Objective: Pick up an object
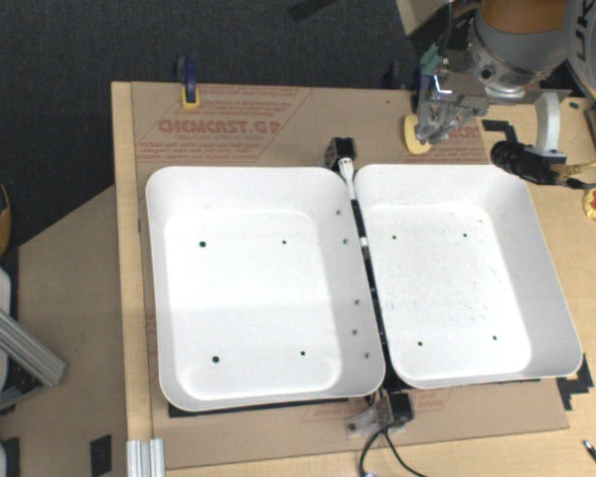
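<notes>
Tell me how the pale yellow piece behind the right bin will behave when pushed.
The pale yellow piece lies low by the gripper on the board, so it would probably slide, not tip. It looks small, so likely light. Stiffness is too blurred to judge.

You see the arm (pixel 524 23) at the far right: a broad orange band above a rounded grey wrist housing. Dark cables curl beside it. Below the wrist, the gripper (pixel 437 122) is a compact grey metal assembly with a small teal part.
</notes>
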`<state>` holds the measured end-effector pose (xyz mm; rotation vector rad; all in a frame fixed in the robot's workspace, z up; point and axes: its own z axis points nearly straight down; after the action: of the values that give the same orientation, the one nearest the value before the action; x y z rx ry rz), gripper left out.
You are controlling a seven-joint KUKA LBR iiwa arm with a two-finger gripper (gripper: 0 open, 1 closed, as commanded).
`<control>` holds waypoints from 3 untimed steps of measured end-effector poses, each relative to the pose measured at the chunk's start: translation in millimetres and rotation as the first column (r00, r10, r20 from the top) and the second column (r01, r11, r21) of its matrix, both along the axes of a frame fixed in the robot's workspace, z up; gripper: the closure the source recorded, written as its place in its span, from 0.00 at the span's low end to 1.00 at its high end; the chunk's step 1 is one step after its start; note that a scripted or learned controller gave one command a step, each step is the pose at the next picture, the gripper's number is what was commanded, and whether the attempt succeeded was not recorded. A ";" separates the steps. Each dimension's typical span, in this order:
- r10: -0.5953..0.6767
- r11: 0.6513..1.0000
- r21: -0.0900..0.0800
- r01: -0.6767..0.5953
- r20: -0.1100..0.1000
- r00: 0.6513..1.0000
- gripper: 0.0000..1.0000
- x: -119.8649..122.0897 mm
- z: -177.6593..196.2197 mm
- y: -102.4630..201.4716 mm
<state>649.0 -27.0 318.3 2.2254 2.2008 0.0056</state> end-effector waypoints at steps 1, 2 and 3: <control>0.012 1.000 0.006 -0.012 -0.015 1.000 1.00 15.7 -42.4 21.7; 0.011 1.000 0.005 -0.011 -0.006 1.000 1.00 -1.0 -4.4 21.6; 0.012 1.000 0.007 -0.012 -0.011 1.000 1.00 -44.4 30.1 25.4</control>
<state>604.7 -1.5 348.4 2.2212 2.2229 0.0010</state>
